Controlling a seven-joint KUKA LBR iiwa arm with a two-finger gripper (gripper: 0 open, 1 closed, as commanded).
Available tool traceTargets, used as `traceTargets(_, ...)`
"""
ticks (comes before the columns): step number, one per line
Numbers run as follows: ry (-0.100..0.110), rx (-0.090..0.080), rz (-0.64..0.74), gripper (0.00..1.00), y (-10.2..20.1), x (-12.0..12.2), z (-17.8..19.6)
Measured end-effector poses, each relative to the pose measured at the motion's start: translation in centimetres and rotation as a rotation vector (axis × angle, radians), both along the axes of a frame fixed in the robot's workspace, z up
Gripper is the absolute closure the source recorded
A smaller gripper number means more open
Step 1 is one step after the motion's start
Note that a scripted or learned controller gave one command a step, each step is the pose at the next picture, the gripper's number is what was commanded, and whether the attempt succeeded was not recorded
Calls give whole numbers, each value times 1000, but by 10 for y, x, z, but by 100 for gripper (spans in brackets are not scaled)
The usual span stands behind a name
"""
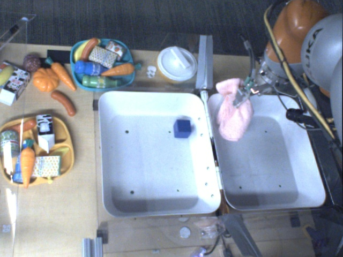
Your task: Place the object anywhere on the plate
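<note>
Your claw [247, 89] pinches the pink cloth [233, 116], which hangs long-axis down over the right bin's [278, 197] upper-left corner, with no plate I can make out.

Fixed overhead camera, slanted down, both bins [107, 143]

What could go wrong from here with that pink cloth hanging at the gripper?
The pink cloth hangs limp from the gripper by one corner, so it may slip out. It dangles beside the divider between the bins and could snag there. No plate is evident near it, so travel could be long.
</note>
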State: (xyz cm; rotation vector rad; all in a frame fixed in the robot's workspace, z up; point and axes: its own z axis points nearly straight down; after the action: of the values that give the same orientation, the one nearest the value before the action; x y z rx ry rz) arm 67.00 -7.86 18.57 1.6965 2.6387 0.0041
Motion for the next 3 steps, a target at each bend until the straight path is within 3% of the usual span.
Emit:
traceTargets(1, 0, 0, 8, 100, 2, 2, 40)
traceTargets(3, 0, -2, 816, 100, 87, -62, 30)
